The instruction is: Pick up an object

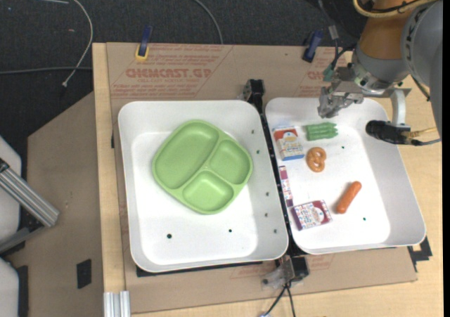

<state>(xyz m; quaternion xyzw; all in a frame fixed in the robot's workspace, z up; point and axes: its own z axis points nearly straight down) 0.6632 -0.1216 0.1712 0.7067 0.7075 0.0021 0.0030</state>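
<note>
Gripper [329,108] hovers over the far end of the right bin [394,231], just above the green bean pods [320,131].

Its fingers blur together from this angle, so I cannot tell whether they are spread or pressed. Nothing shows between them. Near the pods lie a small card [288,143], a pretzel [316,159], a hot dog [348,197] and a purple packet [310,214]. The left bin [140,238] holds a green divided plate [202,166].

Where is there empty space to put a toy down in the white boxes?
Left bin: bare floor along the near edge, below the green plate. Right bin: bare near corner, past the hot dog. It is crowded at the far end, where the claw hangs over the green block, the pretzel and the card.
</note>
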